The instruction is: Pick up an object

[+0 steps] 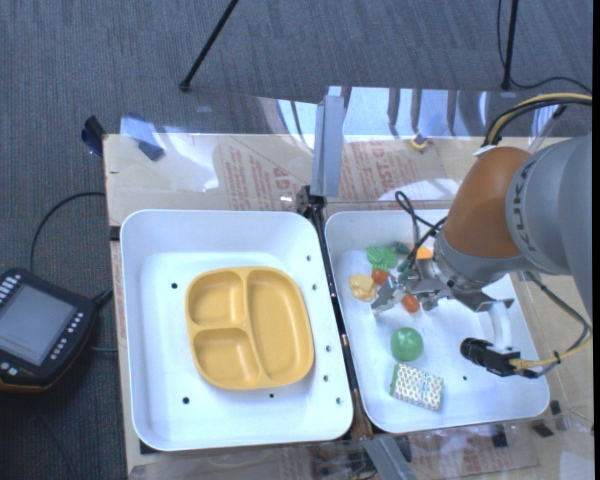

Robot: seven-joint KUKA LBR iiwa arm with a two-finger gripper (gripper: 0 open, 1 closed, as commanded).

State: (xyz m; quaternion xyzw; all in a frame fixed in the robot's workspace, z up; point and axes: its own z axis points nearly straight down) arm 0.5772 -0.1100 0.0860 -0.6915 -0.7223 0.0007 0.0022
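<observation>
Right bin (525,393), upper-left cluster: gripper (398,298) low over small pieces, its fingers' state impossible to tell; orange piece (411,304) touching or just beside the tips, yellow piece (363,288) to their left, green pieces (383,256) above, green ball (407,344) and patterned packet (417,386) below, crowding any approach.

The arm (550,203) is a thick, smooth grey cylinder with dark lettering on its side and a broad rounded orange band above the wrist. Black and yellow cables loop over it. Its tool (400,293) is small, metallic and grey.
</observation>
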